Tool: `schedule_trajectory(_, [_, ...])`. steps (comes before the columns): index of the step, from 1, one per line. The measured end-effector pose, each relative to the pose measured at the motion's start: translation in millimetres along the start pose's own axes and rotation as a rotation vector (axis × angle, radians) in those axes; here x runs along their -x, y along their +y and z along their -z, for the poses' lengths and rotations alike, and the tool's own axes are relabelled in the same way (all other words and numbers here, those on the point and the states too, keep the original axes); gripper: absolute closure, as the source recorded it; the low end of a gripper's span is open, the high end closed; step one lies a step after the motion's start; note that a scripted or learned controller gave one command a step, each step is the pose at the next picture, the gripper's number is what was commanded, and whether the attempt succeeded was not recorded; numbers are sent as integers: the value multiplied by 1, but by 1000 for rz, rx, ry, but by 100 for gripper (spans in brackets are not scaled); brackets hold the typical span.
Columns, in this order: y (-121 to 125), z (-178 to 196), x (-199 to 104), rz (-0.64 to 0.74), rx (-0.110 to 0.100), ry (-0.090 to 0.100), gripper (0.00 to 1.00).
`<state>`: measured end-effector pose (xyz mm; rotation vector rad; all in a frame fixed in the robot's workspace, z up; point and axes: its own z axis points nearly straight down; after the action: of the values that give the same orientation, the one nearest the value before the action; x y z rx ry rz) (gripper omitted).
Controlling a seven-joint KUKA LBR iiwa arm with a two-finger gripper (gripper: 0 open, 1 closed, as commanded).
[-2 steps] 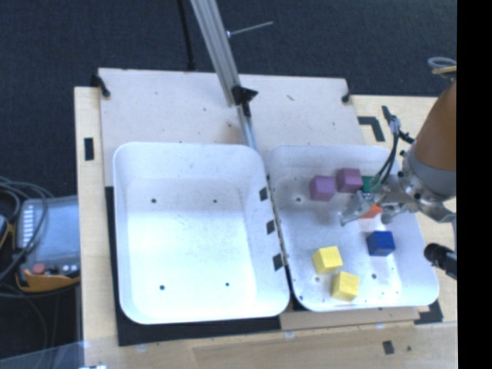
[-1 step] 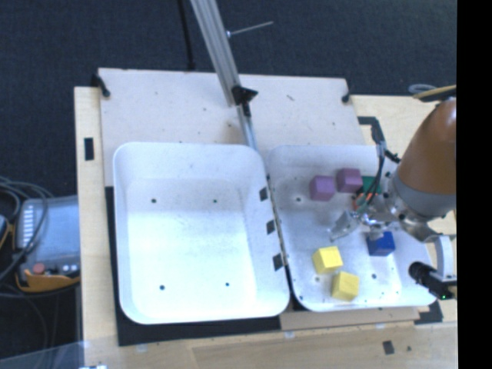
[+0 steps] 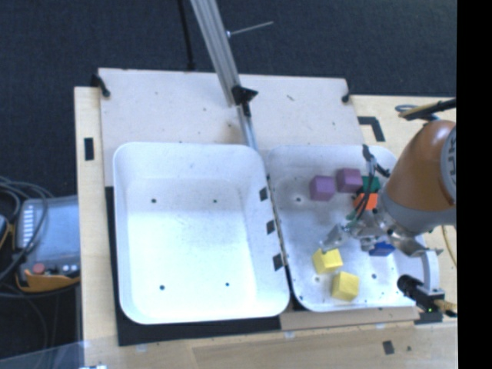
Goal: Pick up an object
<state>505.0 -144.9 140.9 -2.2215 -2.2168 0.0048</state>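
Two yellow blocks lie in the right bin (image 3: 296, 287): one (image 3: 328, 260) near the middle and one (image 3: 345, 285) closer to the front edge. Two purple blocks sit toward the back, one (image 3: 322, 187) left of the other (image 3: 349, 179). My gripper (image 3: 336, 239) hangs low over the right bin, just above and right of the nearer-centre yellow block, below the orange-banded wrist (image 3: 423, 179). Nothing shows between its tips. A small blue piece (image 3: 380, 247) lies partly hidden under the arm.
The left bin (image 3: 192, 229) stands beside the right one, sharing a middle wall. A slanted metal post (image 3: 219, 44) rises from the back of the bench. A control pendant (image 3: 42, 241) lies off the bench at left.
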Motion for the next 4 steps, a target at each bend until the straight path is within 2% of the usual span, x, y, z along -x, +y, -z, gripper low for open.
schedule_trajectory(1, [2,14,1,-8,10,-2,100])
schedule_trajectory(3, [7,102,11,5,10,-3,100])
schedule_trajectory(4, [8,135,12,6,9,-2,100])
